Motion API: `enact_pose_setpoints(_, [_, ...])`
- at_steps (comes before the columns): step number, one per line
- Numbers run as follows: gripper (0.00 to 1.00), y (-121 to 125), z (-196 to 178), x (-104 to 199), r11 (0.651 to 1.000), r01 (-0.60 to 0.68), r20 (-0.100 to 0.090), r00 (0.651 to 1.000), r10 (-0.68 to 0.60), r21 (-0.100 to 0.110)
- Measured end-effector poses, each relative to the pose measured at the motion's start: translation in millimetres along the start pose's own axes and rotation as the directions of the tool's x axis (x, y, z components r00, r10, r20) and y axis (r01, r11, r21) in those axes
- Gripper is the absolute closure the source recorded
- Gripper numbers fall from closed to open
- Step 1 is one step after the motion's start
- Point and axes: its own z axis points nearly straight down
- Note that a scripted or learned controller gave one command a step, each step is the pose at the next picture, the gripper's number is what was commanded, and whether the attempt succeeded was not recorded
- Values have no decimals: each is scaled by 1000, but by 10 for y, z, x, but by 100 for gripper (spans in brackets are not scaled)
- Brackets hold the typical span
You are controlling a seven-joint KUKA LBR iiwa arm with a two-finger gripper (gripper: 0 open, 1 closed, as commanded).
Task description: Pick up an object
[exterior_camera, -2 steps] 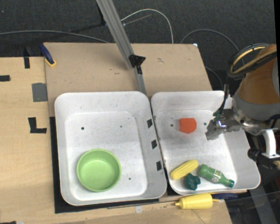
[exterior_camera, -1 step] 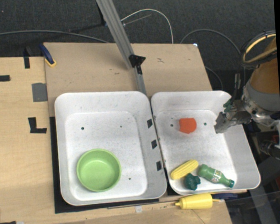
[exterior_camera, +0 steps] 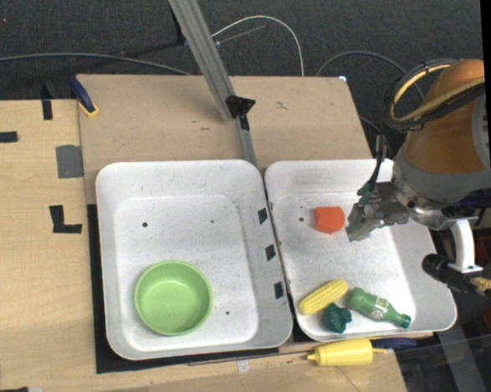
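The gripper [exterior_camera: 363, 222] hangs over the right bin [exterior_camera: 421, 304], right of centre in the frame, just beside the orange block [exterior_camera: 330, 219] on its right; how far its fingers are apart cannot be told, and nothing shows between them. Bare white floor lies below the block toward the bin's lower rim. There, close together, lie a yellow corn cob [exterior_camera: 322, 296], a green bottle [exterior_camera: 377, 306] and a dark green piece [exterior_camera: 337, 318]. The left bin [exterior_camera: 178, 187] holds a green bowl [exterior_camera: 173, 297] in its lower left, the rest open.
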Motion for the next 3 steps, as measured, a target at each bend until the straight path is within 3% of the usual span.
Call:
enact_pose_setpoints(1, [100,69,45,593,1000,1,0,1000,-1,1])
enact_pose_setpoints(3, [100,-27,26,1774,1000,1,0,1000,-1,1])
